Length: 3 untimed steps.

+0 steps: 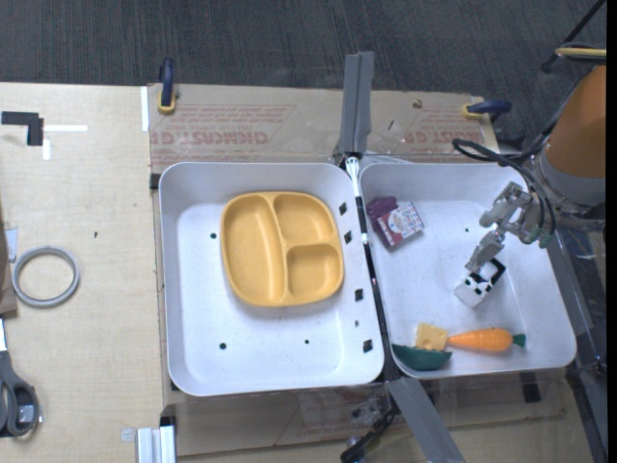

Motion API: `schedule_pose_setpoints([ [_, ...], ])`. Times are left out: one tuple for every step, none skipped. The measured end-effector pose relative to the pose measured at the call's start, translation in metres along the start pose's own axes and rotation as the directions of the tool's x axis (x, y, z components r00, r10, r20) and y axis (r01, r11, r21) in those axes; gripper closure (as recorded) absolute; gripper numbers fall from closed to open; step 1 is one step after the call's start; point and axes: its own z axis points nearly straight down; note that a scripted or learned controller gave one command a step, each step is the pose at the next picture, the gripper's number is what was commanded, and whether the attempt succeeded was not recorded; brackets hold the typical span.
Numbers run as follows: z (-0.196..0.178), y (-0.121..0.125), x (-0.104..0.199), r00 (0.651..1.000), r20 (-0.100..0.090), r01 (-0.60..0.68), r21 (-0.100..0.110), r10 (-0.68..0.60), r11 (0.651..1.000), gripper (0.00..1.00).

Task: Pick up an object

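The arm (578, 133) comes in at the right of the frame, and its gripper (485, 258) hangs over the right bin (554, 345). I cannot tell how wide it is open or if it has hold of anything. A small black and white block (479, 285) sits just below it. A carrot (482, 340) lies low in that bin, next to a yellow piece (431, 336) and a green bowl (421, 358). A purple card (395, 222) lies near the top. A yellow plate (282, 249) sits in the left bin (193, 355).
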Motion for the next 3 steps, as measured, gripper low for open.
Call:
schedule_pose_setpoints([
  [0.076,-0.012,0.012,0.992,0.0,0.13,0.0,-0.13,0.992,0.0],
  [0.075,0.054,-0.025,0.997,0.003,0.083,-0.001,-0.083,0.997,0.0],
  [0.004,-0.033,-0.034,0.989,0.003,-0.145,0.0,0.145,0.989,0.0],
])
